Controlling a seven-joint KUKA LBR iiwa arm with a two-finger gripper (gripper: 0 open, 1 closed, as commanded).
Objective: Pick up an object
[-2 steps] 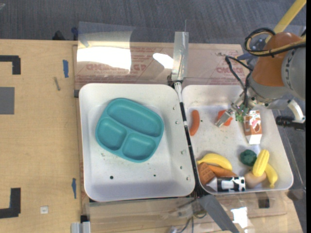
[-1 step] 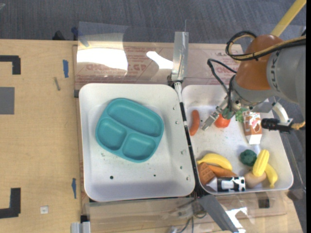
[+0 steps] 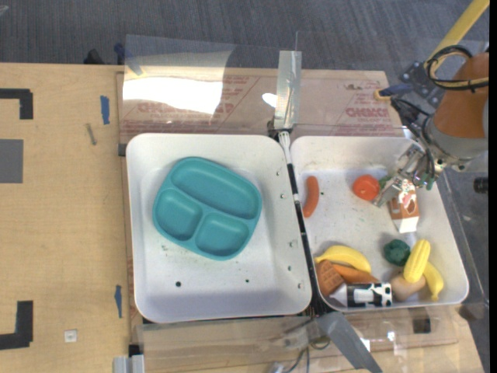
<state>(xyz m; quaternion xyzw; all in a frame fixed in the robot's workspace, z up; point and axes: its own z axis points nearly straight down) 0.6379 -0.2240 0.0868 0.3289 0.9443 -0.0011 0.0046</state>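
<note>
We see the gripper [image 3: 405, 179] low over the right bin [image 3: 342, 158], near its far right edge, between a red-orange tomato-like ball [image 3: 366, 186] and a small brown-and-white carton [image 3: 404, 207]; whether its fingers are spread or closed we cannot tell, since they blur into the carton and wiring. Nothing is clearly caught between them, so we judge no object is picked yet. The nearest candidates are that ball and the carton, both just beside the fingertips. The risk we see is crowding: descending here could nudge the ball so it rolls off toward the sausage [image 3: 311, 195] by the bin's left wall, or tip the carton against the right rim. A finger landing on top of either one would push rather than grip. The near edge of this bin is packed with a banana [image 3: 345, 258], a corn cob [image 3: 418, 259], a green lump [image 3: 397, 251] and a black-and-white piece [image 3: 365, 294], touching or nearly so, leaving little room for fingers. The bin's middle is open floor. The left bin [image 3: 147, 286] bears a teal divided plate [image 3: 206, 207], with bare floor along its near edge.
</note>
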